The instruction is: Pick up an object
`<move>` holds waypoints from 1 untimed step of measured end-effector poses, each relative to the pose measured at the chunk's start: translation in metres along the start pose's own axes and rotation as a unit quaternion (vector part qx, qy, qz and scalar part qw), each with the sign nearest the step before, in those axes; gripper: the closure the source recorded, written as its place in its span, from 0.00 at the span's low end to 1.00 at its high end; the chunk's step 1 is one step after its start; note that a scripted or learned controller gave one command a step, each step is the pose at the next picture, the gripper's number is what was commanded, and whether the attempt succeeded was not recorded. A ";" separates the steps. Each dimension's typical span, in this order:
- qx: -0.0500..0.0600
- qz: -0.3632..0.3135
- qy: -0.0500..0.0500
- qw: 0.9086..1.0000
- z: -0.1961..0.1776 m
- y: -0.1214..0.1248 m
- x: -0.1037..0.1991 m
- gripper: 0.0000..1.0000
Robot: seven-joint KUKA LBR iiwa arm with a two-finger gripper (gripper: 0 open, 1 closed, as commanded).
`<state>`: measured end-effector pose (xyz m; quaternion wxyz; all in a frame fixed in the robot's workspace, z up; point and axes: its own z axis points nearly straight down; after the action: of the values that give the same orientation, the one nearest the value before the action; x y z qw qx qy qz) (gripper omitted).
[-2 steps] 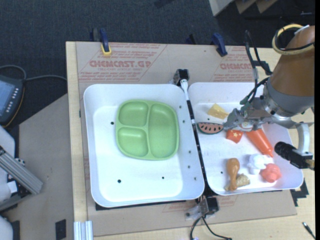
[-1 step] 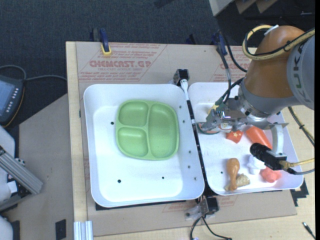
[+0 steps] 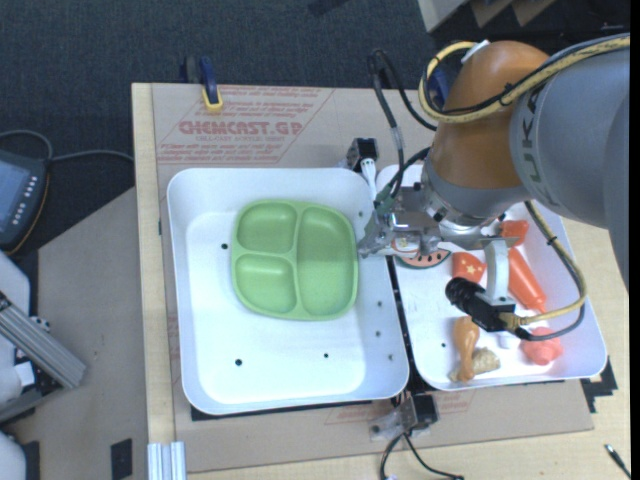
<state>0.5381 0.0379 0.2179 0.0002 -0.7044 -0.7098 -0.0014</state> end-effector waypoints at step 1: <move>0.000 0.002 -0.001 1.000 0.002 0.015 0.034 1.00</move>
<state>0.5528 0.0724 0.2157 -0.0006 -0.7057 -0.7085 -0.0010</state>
